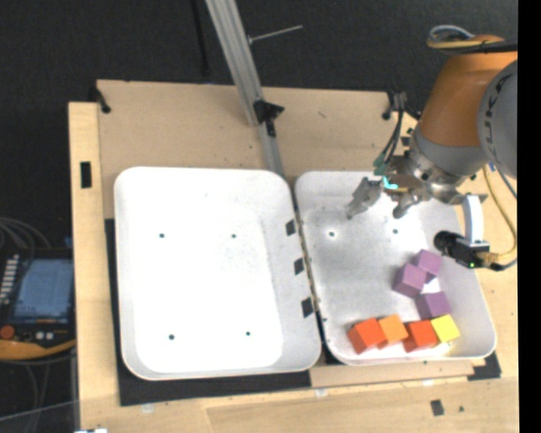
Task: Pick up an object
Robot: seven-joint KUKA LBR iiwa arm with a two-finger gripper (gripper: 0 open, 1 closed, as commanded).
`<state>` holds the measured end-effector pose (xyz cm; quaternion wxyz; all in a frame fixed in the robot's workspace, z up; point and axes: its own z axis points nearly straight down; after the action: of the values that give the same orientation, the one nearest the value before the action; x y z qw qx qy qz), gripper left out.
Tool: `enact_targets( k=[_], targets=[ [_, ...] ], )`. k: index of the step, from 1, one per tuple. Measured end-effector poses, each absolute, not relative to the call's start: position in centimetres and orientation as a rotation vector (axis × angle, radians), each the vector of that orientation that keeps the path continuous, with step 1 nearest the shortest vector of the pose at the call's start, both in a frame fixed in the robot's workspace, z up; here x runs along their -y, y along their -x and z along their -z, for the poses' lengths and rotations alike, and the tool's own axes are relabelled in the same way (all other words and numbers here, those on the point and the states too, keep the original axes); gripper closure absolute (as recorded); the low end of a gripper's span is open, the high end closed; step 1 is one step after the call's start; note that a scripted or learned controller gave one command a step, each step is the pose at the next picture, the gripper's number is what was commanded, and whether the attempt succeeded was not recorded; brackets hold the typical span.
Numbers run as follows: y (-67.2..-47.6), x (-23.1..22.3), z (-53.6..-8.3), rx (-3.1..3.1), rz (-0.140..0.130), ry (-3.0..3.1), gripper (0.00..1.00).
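My gripper hangs over the back part of the right bin, its two fingers spread apart with nothing between them. Well in front of it, near the bin's front right corner, lie several blocks: a purple block, another purple block, an orange-red block, an orange block, a red block and a yellow block. The gripper is apart from all of them.
The left bin sits beside the right one, joined by black clips at the shared edge. A slanted metal pole rises behind the bins. A black cable connector hangs off the wrist over the right bin's right side.
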<state>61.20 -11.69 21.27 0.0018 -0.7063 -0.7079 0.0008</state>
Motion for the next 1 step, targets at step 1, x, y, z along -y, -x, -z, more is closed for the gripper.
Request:
enact_targets(
  k=[1],
  targets=[
    [-61.3, 11.69, -21.51, 2.223, 0.003, 2.219, 0.0]
  ],
)
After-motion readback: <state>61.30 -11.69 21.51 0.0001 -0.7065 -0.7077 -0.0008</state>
